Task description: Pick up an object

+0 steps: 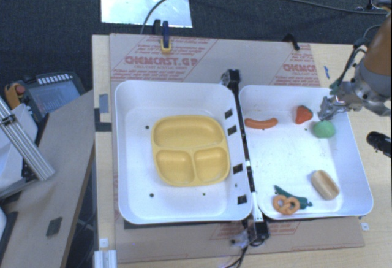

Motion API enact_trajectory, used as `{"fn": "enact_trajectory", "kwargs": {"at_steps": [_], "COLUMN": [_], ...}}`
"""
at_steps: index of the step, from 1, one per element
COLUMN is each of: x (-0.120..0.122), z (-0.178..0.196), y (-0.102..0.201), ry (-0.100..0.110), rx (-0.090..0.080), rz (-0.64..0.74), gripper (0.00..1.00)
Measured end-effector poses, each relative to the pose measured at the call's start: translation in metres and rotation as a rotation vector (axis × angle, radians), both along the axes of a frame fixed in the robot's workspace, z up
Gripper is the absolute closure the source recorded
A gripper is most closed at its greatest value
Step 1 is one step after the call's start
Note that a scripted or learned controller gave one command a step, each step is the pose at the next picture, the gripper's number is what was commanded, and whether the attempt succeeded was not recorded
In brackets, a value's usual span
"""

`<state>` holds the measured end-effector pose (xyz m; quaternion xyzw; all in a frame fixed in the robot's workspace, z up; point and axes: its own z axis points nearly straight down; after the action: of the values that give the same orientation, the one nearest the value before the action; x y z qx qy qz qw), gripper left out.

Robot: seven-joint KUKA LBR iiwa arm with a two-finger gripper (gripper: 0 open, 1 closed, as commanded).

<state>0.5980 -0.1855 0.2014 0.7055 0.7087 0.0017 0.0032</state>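
In the right bin (288, 162) lie an orange sausage (261, 122), a red strawberry-like piece (303, 114), a green round piece (324, 129), a tan bread roll (325, 184) and a pretzel (286, 203) on a dark green strip (295, 197). My gripper (327, 108) hangs at the bin's far right, just above the green piece and right of the red piece. Nothing shows between its fingers.
The left bin (131, 156) holds a yellow divided tray (187, 149). A black clamp strip (241, 144) runs between the two bins. A tablet (52, 96) and a metal rail (24, 144) lie on the side table at left.
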Motion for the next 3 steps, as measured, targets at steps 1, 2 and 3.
{"fn": "enact_trajectory", "kwargs": {"at_steps": [1, 2, 3], "x": [0.006, 0.008, 0.005], "z": [0.064, 0.049, 0.05], "y": [0.003, 0.059, 0.122], "ry": [-0.002, 0.005, 0.005], "rx": [-0.001, 0.003, 0.005], "rz": [0.001, 0.004, 0.006], "gripper": [1.0, 1.0, 1.0]}}
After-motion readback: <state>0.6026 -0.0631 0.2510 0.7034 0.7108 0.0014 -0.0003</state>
